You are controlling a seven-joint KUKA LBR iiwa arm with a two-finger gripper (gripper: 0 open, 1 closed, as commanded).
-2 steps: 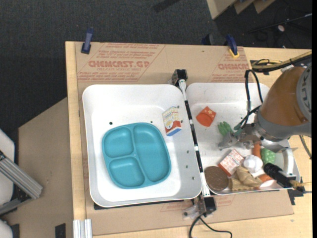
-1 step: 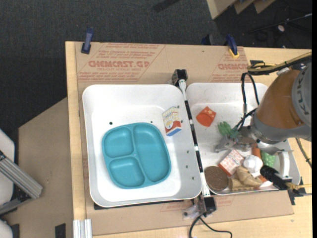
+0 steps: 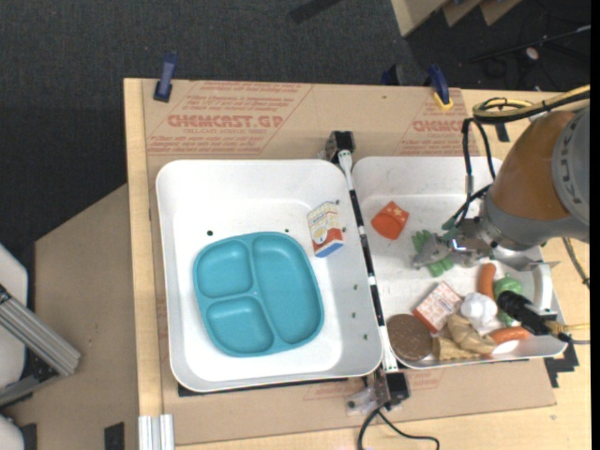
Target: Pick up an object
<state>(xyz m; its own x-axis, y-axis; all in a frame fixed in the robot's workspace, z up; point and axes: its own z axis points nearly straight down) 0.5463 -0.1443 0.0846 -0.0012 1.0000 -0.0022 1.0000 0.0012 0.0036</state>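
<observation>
Cardboard-covered bench (image 3: 234,120) on dark carpet, two shallow white bins side by side. Left bin (image 3: 178,195): teal plastic divided tray (image 3: 258,292), small white carton with red and blue print (image 3: 325,228) near divider. Right bin (image 3: 403,172): orange-red block (image 3: 390,220), green leafy toy (image 3: 433,253), brown round disc (image 3: 412,337), red-and-white box (image 3: 438,306), heap of small toys in near right corner. Grey arm with orange band reaching in from right, gripper (image 3: 457,244) low over green leafy toy. Fingers too hard to make out, can't tell if spread or pinched.
</observation>
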